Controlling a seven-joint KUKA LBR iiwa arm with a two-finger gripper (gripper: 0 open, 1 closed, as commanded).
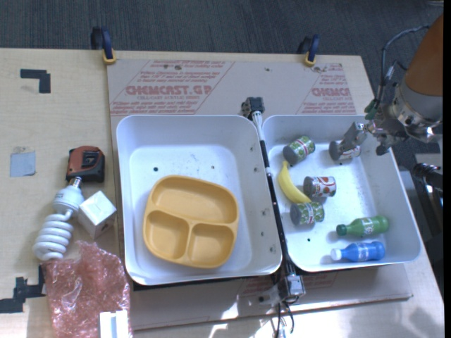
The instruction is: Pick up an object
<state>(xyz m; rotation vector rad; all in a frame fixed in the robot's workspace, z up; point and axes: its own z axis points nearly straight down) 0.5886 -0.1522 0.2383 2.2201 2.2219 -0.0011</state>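
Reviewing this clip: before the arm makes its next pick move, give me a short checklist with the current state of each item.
1. Targets in right bin: ok; three cans, banana, green bottle, blue bottle.
2. Gripper over right bin: ok, upper area.
3. Object between fingers: not ok, none seen.
4. Finger opening: cannot tell.
5. Nearest can free-standing: ok, apart from gripper.
6. Lower cans crowded: not ok, touching banana.

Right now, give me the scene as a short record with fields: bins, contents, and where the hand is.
left bin: yellow divided tray
right bin: banana, three cans, green bottle, blue bottle
hand: over the right bin's far right part, apart from the cans
hand holding: nothing seen between its fingers
bench outside bins: spiral bulb, tape measure
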